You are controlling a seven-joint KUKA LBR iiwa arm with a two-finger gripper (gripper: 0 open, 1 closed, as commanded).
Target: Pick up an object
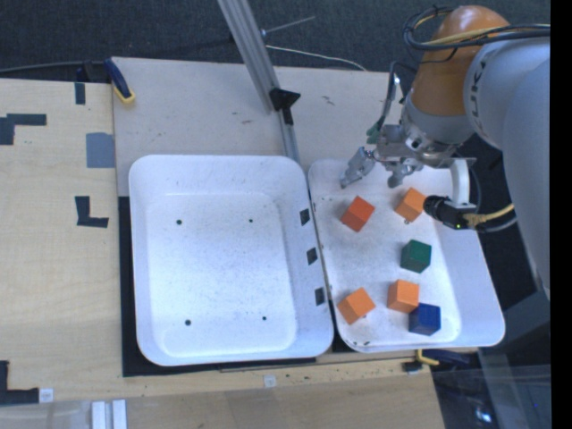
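End effector (374,173), its two fingers spread wide and holding nothing, hovers at twelve o'clock over the shallow white right bin (474,324). Small orange cubes lie beneath: one (357,214) at its six o'clock, another (410,205) at four o'clock.

The gripper (374,174) is hovering with fingers spread and nothing between them over the right bin (474,324), just above the red-orange cube (357,214).
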